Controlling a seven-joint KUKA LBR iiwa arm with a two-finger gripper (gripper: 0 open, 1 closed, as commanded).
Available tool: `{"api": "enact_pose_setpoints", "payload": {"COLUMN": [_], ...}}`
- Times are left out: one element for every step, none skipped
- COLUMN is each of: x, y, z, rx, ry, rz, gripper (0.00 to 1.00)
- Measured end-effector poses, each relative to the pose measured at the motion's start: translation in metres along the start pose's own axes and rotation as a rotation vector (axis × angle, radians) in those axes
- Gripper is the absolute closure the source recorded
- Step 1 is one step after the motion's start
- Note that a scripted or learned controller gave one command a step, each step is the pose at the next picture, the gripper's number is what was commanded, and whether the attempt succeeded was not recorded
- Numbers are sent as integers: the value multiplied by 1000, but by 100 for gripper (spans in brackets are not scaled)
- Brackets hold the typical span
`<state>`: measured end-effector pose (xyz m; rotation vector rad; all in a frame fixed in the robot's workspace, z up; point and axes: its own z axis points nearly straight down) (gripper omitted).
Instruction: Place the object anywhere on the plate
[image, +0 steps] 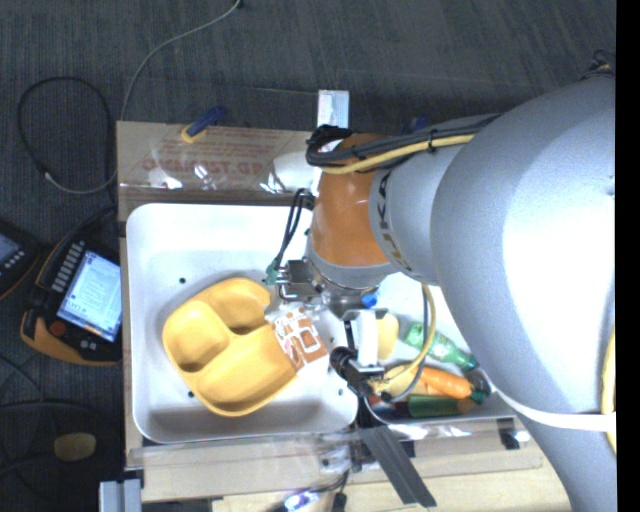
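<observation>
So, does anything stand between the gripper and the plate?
Nothing visible does. The gripper hangs at the right edge of the yellow plate, with an orange-and-white object at its tip, over the plate's rim.

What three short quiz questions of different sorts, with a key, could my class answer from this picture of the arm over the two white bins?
1. True or false: the yellow plate lies in the left bin.
2. Multiple choice: where does the plate's divided surface sit relative to the orange band of the arm? A) lower left of it B) directly right of it C) above it
3. Fill in: the carrot and the green bottle lie in the ______ bin.

Key: 1 true; 2 A; 3 right. The gripper sits at the plate's right edge, by an orange-and-white patterned object; whether it holds that object cannot be told.
</observation>
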<state>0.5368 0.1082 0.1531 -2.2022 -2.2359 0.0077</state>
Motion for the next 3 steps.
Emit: {"api": "enact_pose_setpoints", "payload": {"x": [48,47,-1], "y": [29,29,85], "z": [12,12,-63], "rx": [-4,-3,-5], "ry": [-2,-2,-4], "rz": [-189,-189,-446], "gripper": [100,0,0]}}
